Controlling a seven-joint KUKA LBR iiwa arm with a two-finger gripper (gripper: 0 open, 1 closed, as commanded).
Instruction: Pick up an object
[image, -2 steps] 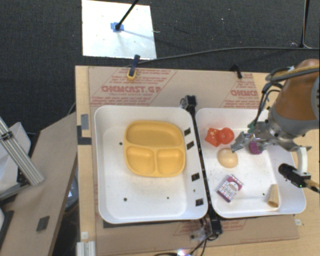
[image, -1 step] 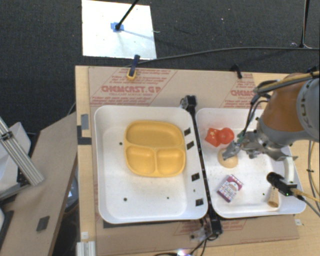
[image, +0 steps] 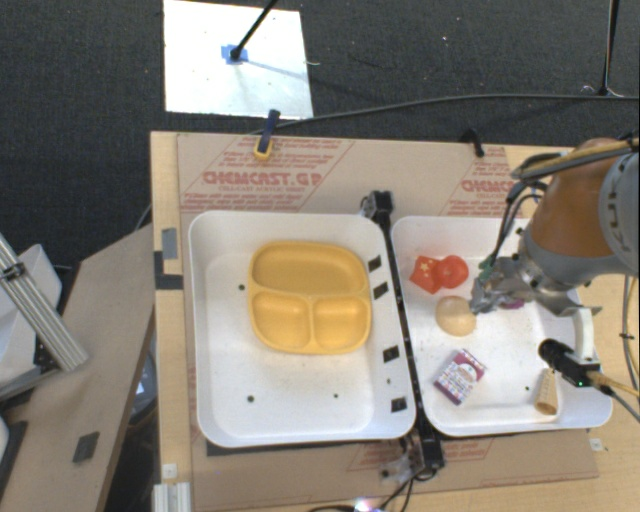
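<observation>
Camera view looks down at a slant on two shallow white bins set side by side on a board whose protective paper reads "CHEMCAST GP" (image: 262, 179) in red, repeated across the sheet. The left white bin (image: 215, 400) bears a yellow plastic divided plate with three compartments (image: 307, 297), lying flat near its middle. The right white bin (image: 500, 405) carries the loose pieces: a red soft toy-like lump (image: 438, 272) near the upper left, a pale cream egg-shaped object (image: 455, 316) just below it, a small purple-and-white patterned packet (image: 459, 376) lower down, and a tan cone-shaped piece (image: 546, 393) near the lower right wall; any print on the packet is too small to read. The grey arm with the orange band reaches in from the right, and the two-finger gripper (image: 483, 297) sits low over the right bin, just beside the cream egg's right edge, which suggests that the egg is the thing it is after. Whether the pincer is wide or closed I cannot tell, since the wrist and cables cover it, and nothing is visibly between its tips. The objects lie apart from one another, which should leave room for a grasp.
</observation>
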